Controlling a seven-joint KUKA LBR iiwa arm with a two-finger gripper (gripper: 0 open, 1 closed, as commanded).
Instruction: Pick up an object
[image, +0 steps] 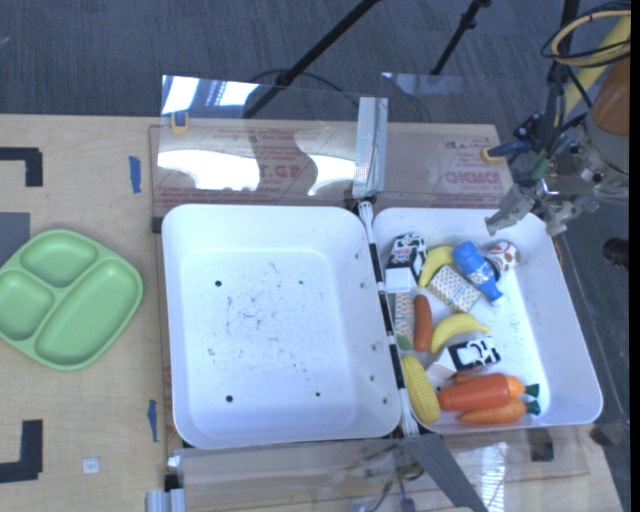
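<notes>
Because every toy is heaped in the right bin (570, 330), the hand (530, 212) hovers at that bin's far right corner, just beside the blue bottle (476, 270). Its fingers look spread and grip nothing; the left bin (190, 300) beside it offers no pick.

I'm seeing bright, even light; glare on the clear panel (260, 150) at the counter's (80, 150) far edge; image slightly soft.

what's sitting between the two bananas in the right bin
In the camera view, a patterned rectangular packet lies at a slant between the upper banana and the lower banana, in the right bin.
</notes>
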